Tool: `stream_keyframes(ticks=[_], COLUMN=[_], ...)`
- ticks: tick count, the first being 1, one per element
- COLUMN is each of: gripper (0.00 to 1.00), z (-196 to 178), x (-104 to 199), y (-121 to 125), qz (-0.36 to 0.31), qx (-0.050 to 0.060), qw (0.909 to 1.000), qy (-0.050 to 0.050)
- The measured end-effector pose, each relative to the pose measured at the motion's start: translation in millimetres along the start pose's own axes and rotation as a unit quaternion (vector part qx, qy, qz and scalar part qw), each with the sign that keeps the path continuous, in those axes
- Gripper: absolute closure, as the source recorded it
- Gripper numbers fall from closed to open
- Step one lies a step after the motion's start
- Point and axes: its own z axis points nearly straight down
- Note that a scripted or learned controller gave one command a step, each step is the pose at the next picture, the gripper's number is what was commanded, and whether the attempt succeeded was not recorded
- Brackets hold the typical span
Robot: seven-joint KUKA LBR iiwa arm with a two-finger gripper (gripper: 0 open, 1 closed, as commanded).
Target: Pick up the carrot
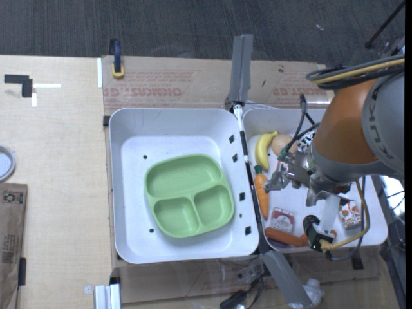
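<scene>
Gripper (277,180) of the grey, orange-banded arm (347,134), its closure impossible to tell, hangs low in the right shallow white bin (277,112), the slender orange, green-topped carrot (261,197) lying just beside it, apparently lined up for grasping.

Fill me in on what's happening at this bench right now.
The grey and orange arm reaches in over the right bin, its gripper low among the food. A carrot lies along that bin's left wall, just beside the gripper, with a banana above it and a small red box below. Nothing is visibly held. The left bin holds a green divided plate.
</scene>
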Motion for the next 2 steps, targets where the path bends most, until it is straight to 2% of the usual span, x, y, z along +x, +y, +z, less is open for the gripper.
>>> stream_keyframes(ticks=[1, 2], gripper=[1.00, 1.00], z=[-8, 1], x=[-1, 74], y=[1, -24], qz=[0.001, -0.064], qx=[0.001, 0.001], qw=[1.0000, 0.9979], qy=[-0.001, -0.001])
